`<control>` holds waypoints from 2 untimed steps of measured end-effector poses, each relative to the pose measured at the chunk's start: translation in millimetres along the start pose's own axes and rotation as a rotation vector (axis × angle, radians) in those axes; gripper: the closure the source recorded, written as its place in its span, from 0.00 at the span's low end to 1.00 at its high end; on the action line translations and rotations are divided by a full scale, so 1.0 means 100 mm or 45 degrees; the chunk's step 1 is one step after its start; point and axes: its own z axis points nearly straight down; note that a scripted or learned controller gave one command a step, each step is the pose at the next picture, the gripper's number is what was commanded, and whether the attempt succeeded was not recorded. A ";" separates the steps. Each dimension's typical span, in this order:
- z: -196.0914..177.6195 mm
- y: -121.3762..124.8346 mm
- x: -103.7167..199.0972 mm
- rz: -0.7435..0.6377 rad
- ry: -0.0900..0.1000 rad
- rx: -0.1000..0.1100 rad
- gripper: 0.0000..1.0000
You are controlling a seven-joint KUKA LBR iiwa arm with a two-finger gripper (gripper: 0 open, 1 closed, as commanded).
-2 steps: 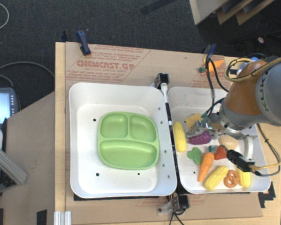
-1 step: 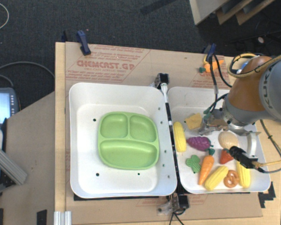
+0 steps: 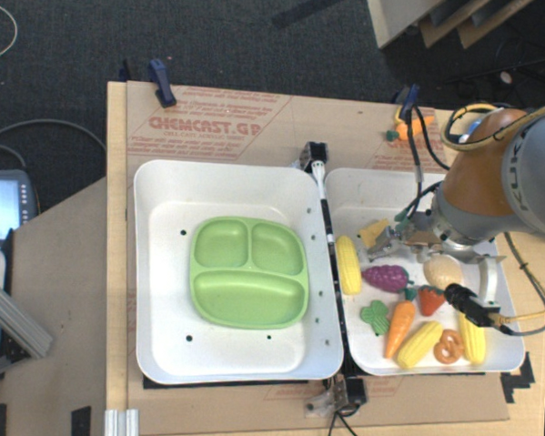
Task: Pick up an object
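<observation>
Nearest, toy food (image 3: 411, 327) heaped in right bin (image 3: 367, 356); green divided plate (image 3: 249, 272) in left bin (image 3: 152, 252). Above the food, gripper (image 3: 401, 236); grip state impossible to tell. Farthest, "CHEMCAST G.P." printed on table (image 3: 214, 118).

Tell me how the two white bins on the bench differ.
The left bin holds one thing, a green divided plate; the right bin holds a heap of toy food, among them a carrot, purple grapes and a corn cob. The arm's gripper is over the right bin, not the left. Both are shallow, white and rounded at the corners.
</observation>
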 end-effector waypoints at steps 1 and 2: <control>0.12 -0.85 0.13 0.000 0.005 0.019 0.00; 0.00 -0.80 0.12 0.000 0.000 0.003 1.00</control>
